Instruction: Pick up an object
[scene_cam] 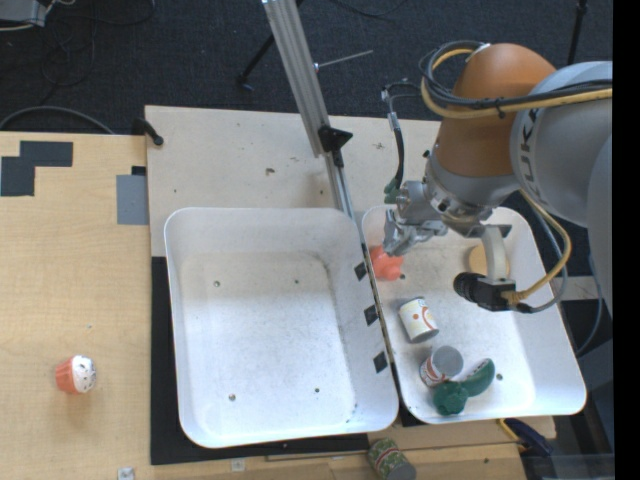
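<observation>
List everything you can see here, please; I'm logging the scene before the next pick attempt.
White bins: 2, white, side by side on the bench; left bin, right bin.
Orange-red object: 1, orange-red, right bin, by its left wall, just under the hand.
White cup: 1, white with red mark, middle of right bin.
Can: 1, grey top with red and white side, lower right bin.
Green object: 1, green, touching the can, near the front rim.
Small toy: 1, orange and white, on the wooden surface left of the bins.
Metal rail: 1, silver, slanting above the bins.
Arm: 1, grey with orange band.
Hand: 1, low over the orange-red object.
</observation>
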Controlling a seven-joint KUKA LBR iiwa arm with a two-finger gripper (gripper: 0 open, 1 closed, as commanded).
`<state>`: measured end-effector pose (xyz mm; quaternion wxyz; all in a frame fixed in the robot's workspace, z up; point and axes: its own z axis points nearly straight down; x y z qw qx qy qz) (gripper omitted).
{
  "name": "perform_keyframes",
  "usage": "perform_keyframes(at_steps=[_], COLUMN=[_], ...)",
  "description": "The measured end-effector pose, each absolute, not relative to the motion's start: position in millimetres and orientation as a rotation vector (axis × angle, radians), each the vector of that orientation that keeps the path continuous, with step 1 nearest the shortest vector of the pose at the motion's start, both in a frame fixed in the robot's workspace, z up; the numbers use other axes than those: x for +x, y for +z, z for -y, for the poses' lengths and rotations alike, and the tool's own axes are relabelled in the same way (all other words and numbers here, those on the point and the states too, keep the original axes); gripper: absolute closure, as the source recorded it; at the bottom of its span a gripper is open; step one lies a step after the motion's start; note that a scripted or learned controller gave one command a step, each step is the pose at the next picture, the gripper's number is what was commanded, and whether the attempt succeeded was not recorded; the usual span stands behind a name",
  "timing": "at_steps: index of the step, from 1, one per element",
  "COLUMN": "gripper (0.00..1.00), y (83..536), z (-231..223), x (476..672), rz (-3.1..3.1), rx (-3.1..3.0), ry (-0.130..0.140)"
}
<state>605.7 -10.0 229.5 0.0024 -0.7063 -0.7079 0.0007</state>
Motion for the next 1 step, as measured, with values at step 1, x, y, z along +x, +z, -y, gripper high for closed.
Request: perform_keyframes(at_steps=[1], gripper=[1.0], y=[224.8], z=[-44.8], x=[599.4], rz=[2.222], rx=[-2.213], ry=[0.003])
